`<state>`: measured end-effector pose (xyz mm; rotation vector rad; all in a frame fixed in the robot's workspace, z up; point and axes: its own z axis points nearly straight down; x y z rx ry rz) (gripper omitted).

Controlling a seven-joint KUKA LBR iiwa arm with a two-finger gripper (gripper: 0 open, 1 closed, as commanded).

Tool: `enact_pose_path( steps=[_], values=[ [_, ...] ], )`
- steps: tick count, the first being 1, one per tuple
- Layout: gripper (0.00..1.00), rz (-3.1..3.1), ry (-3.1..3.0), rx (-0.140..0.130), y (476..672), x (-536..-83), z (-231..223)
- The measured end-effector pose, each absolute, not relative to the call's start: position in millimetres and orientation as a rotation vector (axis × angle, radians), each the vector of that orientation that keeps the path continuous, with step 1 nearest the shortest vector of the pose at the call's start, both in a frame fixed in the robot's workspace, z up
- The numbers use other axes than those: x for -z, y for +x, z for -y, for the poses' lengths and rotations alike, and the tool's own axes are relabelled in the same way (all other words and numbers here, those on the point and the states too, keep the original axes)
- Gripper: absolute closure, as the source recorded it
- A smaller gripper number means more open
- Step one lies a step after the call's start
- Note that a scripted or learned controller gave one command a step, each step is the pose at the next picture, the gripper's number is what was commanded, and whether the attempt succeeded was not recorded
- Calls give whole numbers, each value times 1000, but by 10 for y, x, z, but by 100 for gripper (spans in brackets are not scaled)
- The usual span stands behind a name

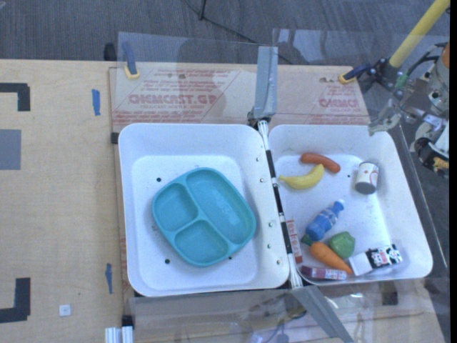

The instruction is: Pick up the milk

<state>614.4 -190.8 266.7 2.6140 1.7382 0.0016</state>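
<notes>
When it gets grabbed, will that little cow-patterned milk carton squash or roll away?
The milk carton lies on its side in the right bin. Boxy and flat-sided, it probably won't roll. It looks like a small toy, likely light, and may skid against the carrot.

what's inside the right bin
The right bin holds a hot dog, banana, can, blue bottle, green pepper, carrot and milk carton. Beneath them is hidden.

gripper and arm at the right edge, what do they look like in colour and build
The gripper is a pale grey metal piece with angular, plate-like parts. Behind it sits a cluster of grey and white hardware with dark cables and a small orange-yellow spot. A yellow diagonal rod runs above, with a blue clamp near its lower end.
</notes>
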Motion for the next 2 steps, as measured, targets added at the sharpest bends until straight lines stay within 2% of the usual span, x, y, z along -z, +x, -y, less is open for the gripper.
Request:
enact_pose_path(
  steps=[1,2],
  values=[
    [0,-1784,2585,-2,5550,-944,1727],
    [0,-1784,2586,-1,5547,-940,1730]
  ],
)
